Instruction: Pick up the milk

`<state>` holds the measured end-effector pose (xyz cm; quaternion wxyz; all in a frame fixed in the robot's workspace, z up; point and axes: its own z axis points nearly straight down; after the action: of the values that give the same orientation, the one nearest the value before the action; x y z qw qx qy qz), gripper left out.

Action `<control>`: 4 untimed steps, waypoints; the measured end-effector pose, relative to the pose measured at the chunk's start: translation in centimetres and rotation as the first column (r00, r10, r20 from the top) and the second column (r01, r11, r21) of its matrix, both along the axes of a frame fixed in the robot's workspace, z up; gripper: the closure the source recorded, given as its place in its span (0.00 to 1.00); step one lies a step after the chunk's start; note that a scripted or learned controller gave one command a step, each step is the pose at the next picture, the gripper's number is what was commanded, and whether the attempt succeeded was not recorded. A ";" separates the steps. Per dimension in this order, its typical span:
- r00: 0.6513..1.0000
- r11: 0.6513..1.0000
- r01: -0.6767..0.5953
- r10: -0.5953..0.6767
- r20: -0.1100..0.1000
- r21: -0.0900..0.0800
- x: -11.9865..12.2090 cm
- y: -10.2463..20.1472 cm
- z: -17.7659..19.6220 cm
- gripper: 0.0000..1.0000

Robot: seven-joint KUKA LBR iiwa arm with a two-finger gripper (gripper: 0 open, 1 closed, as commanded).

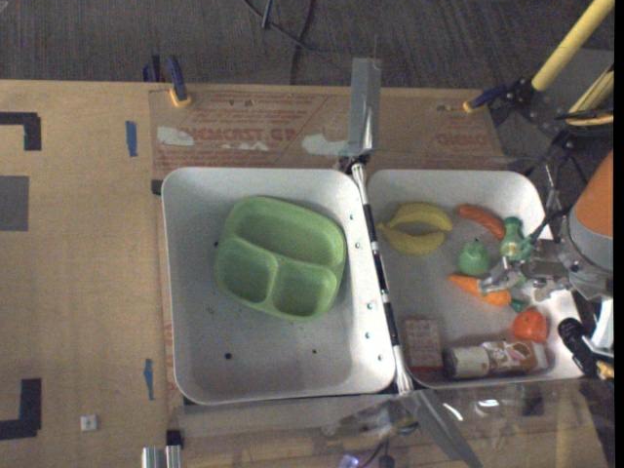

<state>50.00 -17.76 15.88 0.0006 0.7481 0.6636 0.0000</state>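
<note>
Left bin (195,291): shallow white plastic, rounded corners. Holds a green divided plate (281,257), moulded plastic, three compartments, sitting slightly rotated, towards the far side.

Right bin (441,185): same white tray, packed with toy food.
- Yellow bananas (417,227) at far left, smooth, curved.
- Small brownish-red flat packet (422,341) at near left, label too blurred to read.
- Milk (494,359) lying on its side along the near wall, just right of the packet. Bottle-shaped, pale cap end to the left, printed label, brownish body. Long axis runs left-right, roughly parallel to the near wall, near touching it.
- Green pepper-like piece (474,258) mid-bin, orange carrot (480,290) just nearer than it, a second orange-red carrot (482,220) farther back.
- Red tomato (530,326) at right, just beyond the bottle's right end.

Gripper (510,267): metallic, low in the bin at right, over the carrot and beside the green piece. Finger state unreadable at this resolution; nothing visibly clamped.

Key relation: milk sits nearer than the gripper and slightly left, well apart from it. Probably needs a move toward the near wall, fingers set across the bottle's short axis. Risks, as a guess: near wall blocking one finger, tomato crowding the right end, round smooth body rolling.
</note>
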 end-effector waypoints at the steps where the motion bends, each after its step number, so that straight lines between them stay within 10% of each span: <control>1: 0.999 0.999 0.052 -0.052 0.000 0.000 10.6 1.0 3.7 0.00; 2: 0.999 0.999 0.049 -0.049 0.002 -0.003 10.7 1.1 4.7 1.00; 3: 0.969 0.969 -0.245 0.245 0.002 -0.002 8.3 -1.1 21.9 1.00; 4: 0.969 0.969 -0.246 0.246 0.002 -0.002 8.3 -1.1 21.9 0.00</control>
<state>58.33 -18.86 37.79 0.0020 0.6600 0.7512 0.0001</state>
